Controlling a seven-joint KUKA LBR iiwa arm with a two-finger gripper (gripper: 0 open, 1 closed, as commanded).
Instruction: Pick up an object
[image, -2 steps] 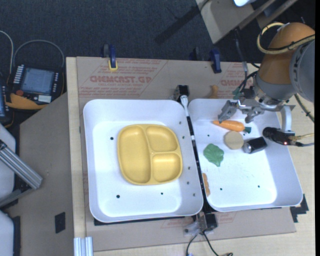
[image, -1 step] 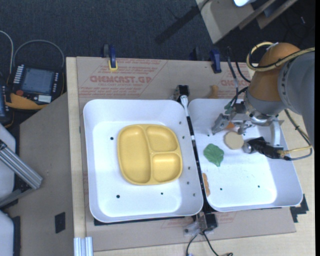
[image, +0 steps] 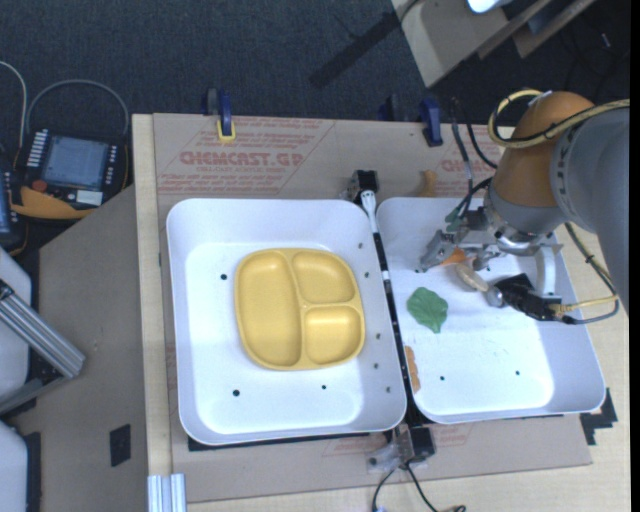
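Gripper (image: 458, 258): low in right white bin (image: 520, 385), finger state cannot be told | green soft lump (image: 429, 308): just beside it | yellow three-compartment plastic plate (image: 298, 307): left bin (image: 200, 300) | board (image: 240, 155) print: "CHEMCAST GP"

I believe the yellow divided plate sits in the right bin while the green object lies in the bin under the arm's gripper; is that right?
Not quite: the yellow divided plate sits in the left bin, not the right one. The rest holds: the green object lies in the right bin, under the arm's gripper. The camera view shows this.
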